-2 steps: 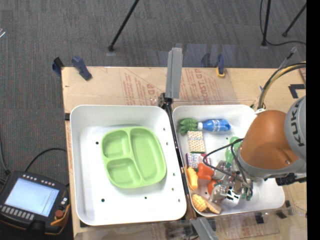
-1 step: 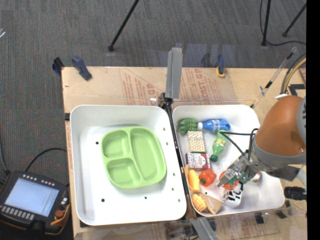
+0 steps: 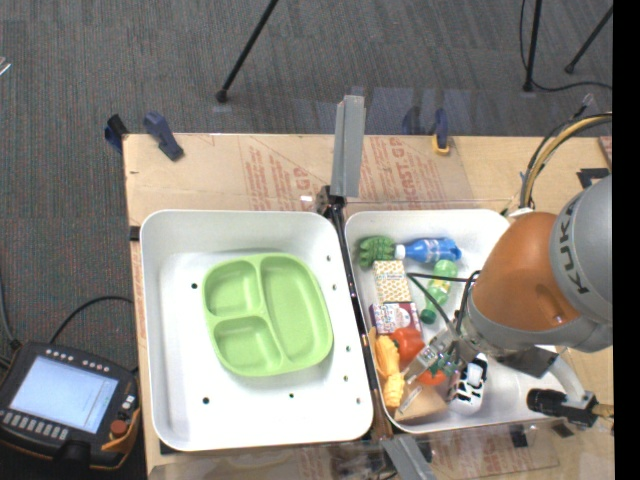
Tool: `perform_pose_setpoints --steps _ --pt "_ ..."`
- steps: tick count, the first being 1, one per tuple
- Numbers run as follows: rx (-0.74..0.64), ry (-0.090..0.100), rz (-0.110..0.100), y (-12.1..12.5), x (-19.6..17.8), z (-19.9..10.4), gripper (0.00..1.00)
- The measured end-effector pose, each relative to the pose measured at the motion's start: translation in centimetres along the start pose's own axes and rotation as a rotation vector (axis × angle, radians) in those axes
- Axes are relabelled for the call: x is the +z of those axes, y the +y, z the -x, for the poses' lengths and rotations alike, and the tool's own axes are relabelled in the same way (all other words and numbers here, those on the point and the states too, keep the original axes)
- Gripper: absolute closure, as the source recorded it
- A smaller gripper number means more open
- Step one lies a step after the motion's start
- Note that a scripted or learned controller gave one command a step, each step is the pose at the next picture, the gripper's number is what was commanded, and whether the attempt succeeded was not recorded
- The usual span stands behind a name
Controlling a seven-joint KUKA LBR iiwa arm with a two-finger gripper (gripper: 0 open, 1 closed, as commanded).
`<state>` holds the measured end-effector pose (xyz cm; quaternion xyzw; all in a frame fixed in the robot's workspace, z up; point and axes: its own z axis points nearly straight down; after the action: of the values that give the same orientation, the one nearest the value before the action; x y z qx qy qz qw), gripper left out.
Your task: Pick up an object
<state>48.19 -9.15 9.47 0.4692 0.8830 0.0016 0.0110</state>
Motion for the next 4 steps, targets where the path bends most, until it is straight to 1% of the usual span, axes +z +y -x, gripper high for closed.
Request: perform_pose_setpoints --steps 1,2,3,4 --pt "-0.003 0.019 -0.015 -0.37 0.79 -0.65 0.00" --pt "-0.071 0.021 -0.015 -0.06 0.80 -1.02 0.00" --pt "-0.222 0.023 -0.015 -0.04 0.79 -1.04 0.00" --pt "-0.224 0.025 -0.014 -0.06 -0.07 -1.03 1.00"
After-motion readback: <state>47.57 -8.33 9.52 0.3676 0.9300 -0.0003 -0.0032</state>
